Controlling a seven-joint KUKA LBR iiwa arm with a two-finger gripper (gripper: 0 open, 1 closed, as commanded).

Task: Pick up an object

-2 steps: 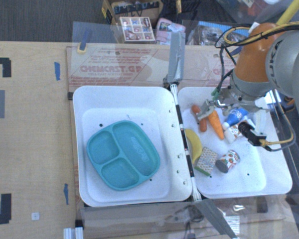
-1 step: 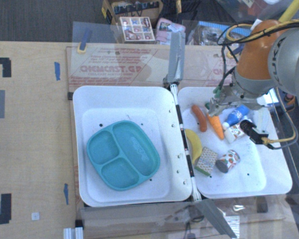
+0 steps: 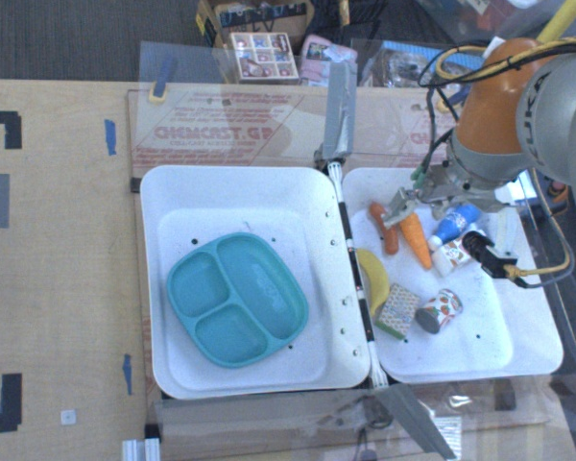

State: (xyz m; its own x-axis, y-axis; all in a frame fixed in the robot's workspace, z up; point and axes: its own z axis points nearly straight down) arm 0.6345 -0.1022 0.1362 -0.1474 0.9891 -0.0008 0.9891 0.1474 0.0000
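Left bin (image 3: pixel 163 195): white, shallow; holds a teal divided plate (image 3: pixel 236 299) lying flat, three compartments, toward the bin's near-left part.
Right bin (image 3: pixel 533 349): white, shallow; all loose items sit in its left and far half.
Patterned cup (image 3: pixel 440 311): on its side, nearest of the items, dark opening turned toward the left.
Sponge (image 3: pixel 396 311): speckled with a green edge — just left of the cup, touching the banana's lower end.
Banana (image 3: pixel 372 279): yellow, lying along the bin's left wall.
Carrot (image 3: pixel 418 241): orange, lying past the sponge, its thick end directly under the gripper.
Sausage (image 3: pixel 387 231): reddish, left of the carrot, near it.
Blue-and-white bottle (image 3: pixel 455 227): on its side, right of the carrot; a small white item lies just below it.
Gripper (image 3: pixel 403 209): low over the carrot's far end and the sausage; fingers appear spread, with nothing seen between them — whether a tip touches the carrot cannot be told.
Arm (image 3: pixel 499 104): grey with orange band, entering from the right above the far right bin.
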